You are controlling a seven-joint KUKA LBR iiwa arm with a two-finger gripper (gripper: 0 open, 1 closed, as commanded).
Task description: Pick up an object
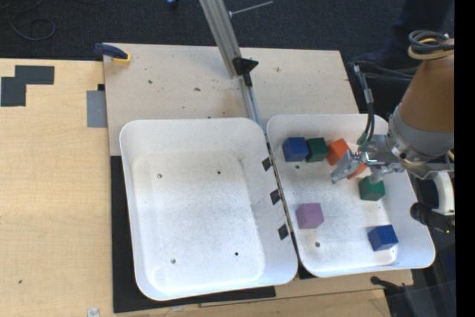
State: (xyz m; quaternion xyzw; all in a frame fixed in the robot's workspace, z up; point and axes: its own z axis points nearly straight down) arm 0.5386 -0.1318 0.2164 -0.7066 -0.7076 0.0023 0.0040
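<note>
My gripper [355, 167] hangs low over the right bin [415, 252], reaching in from the right. It is right beside an orange block [338, 151], partly covering that block's lower right side. A green block [372, 191] lies just below the gripper. Further left in the same bin sit a blue block [295, 148] and a dark green block [318, 150], touching each other. A purple block [309, 216] lies near the bin's left wall, and a second blue block [382, 237] sits near its front right corner.
The left bin [141, 152] stands beside the right one, with black clips along the shared wall [273, 182]. A slanted aluminium bar [219, 18] rises from behind the bins. The arm's grey and orange body [427, 115] looms over the right bin's right edge.
</note>
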